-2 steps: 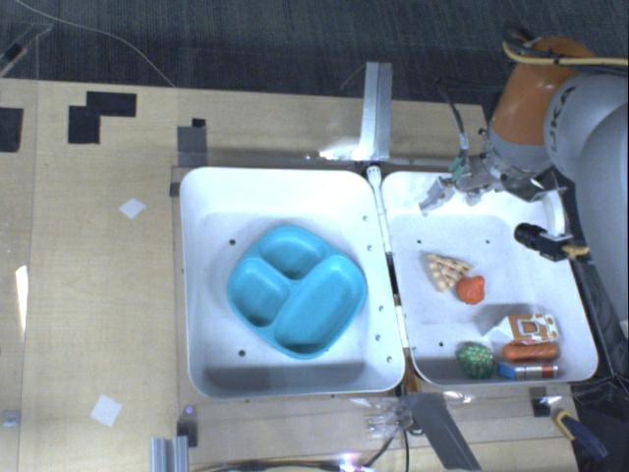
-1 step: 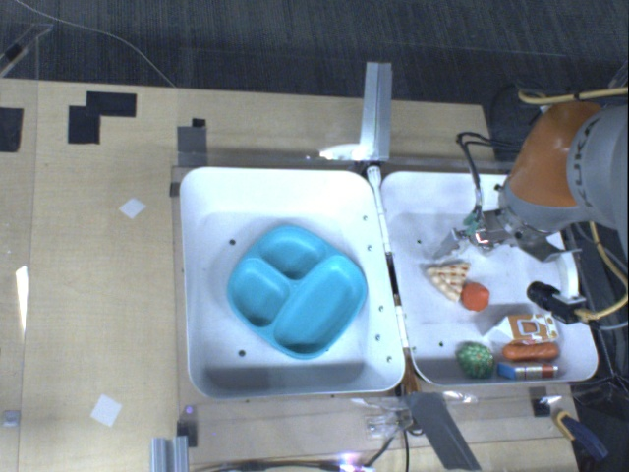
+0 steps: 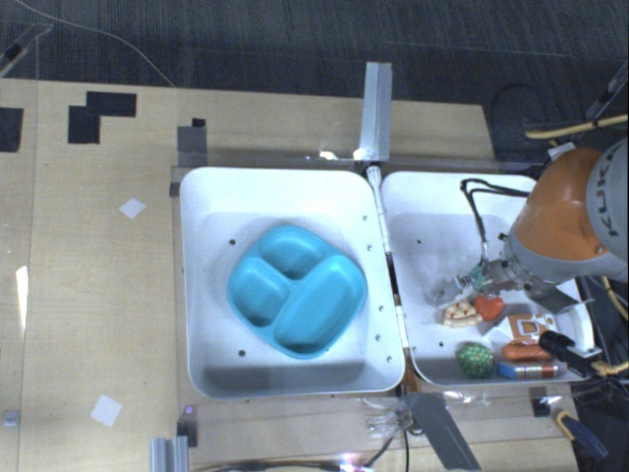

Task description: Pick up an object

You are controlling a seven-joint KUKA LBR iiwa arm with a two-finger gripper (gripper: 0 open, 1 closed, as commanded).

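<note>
My gripper [image 3: 476, 281] hangs low in the right bin [image 3: 423, 214], under the grey wrist with its orange band. Just below it lie a pale pizza-slice toy [image 3: 458, 313] and a red-orange piece [image 3: 489, 308], both close to the gripper's tip. Whether it touches either one is unclear. Near the bin's front edge sit a green knobbly ball [image 3: 476, 359], an orange block [image 3: 521, 350] and an orange-and-blue tube [image 3: 526, 370]. A white card with an orange square [image 3: 532, 324] lies to the right of the red-orange piece.
The left bin [image 3: 211, 205] holds a blue divided plate [image 3: 297, 289] in its middle. A ridge [image 3: 386, 264] separates the two bins. The back half of the right bin is bare white floor. A black cable [image 3: 482, 205] loops above the gripper.
</note>
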